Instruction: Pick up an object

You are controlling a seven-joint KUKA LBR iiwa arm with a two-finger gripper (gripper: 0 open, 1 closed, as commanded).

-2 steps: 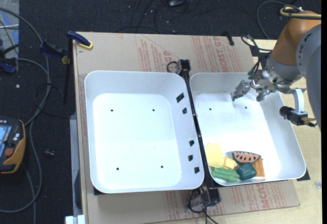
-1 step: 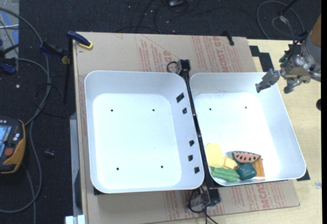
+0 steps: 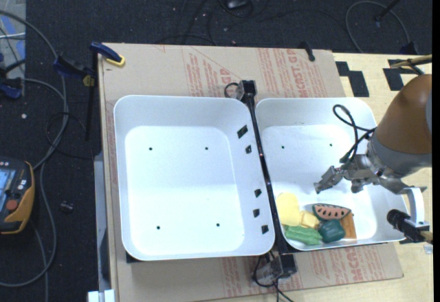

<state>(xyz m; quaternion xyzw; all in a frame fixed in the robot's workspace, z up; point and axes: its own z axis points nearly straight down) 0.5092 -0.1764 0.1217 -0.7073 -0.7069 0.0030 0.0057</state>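
Above the right bin point(image 3: 295, 115), the claw point(image 3: 328, 180), slightly spread, holding nothing, near the toys point(image 3: 316, 221).

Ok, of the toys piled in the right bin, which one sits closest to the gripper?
The watermelon slice, red with dark seeds and a green rind. It lies at the top of the pile, just below the gripper; the yellow piece and green ones lie farther off.

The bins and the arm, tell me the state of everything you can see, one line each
Left bin: flat on the bench.
Right bin: toys heaped in its near corner.
Yellow toy: lying against the divider side.
Watermelon slice: lying flat, striped side up.
Green toy: lying at the near wall.
Teal toy: resting beside the slice.
Gripper: above the right bin, holding nothing visible.
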